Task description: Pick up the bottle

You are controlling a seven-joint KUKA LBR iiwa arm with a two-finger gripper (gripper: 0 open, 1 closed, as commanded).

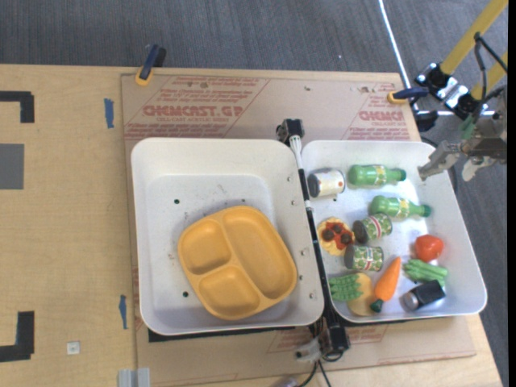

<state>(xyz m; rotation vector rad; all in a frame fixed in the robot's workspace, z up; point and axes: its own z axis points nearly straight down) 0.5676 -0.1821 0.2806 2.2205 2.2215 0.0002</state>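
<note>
- Green bottle [376,175] lies on its side near the right bin's [468,240] far edge; a second bottle [398,208] just nearer.
- Fingers [431,166] over the bin's far right corner; grip state cannot be told.

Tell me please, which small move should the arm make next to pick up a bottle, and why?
Probably move the pincer a little left and lower it toward the upper green bottle. The pincer sits by the upper right rim of the right bin, holding nothing, and that bottle lies on its side nearest to it, apart from the second bottle below.
</note>
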